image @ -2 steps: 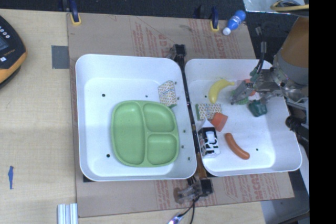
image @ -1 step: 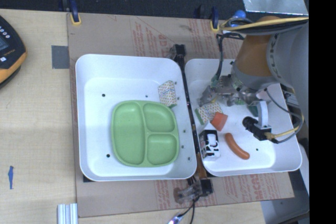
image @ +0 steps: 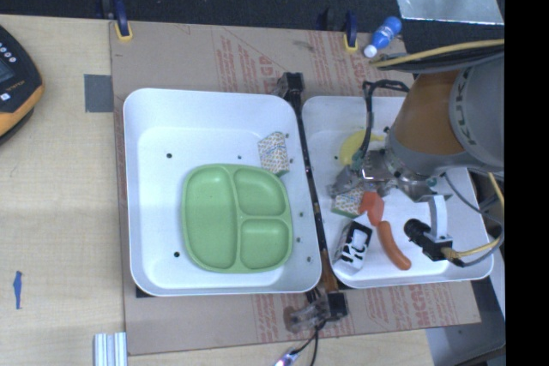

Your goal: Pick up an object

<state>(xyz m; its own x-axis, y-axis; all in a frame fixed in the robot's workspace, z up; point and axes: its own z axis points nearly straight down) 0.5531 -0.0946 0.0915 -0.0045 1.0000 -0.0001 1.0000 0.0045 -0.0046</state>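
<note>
My gripper [image: 358, 181] reaches down into the right bin [image: 323, 126], near that bin's left side, with the grey arm and its orange band above it. Directly below the gripper lies a small patterned packet [image: 347, 202], and an orange carrot-shaped toy [image: 388, 237] stretches from there toward the bin's front. A yellow object [image: 351, 147] lies just behind the gripper, partly hidden by a cable. A black-and-white object [image: 354, 243] rests at the front left of the right bin. I see nothing clearly between the gripper's tips.
The left bin [image: 141, 184] holds a green divided plate [image: 237, 217] and a small patterned block [image: 273, 152] near its back right corner. A plastic bottle [image: 383, 37] lies on the bench behind the right bin. A yellow-and-black device [image: 15, 90] sits at the far left.
</note>
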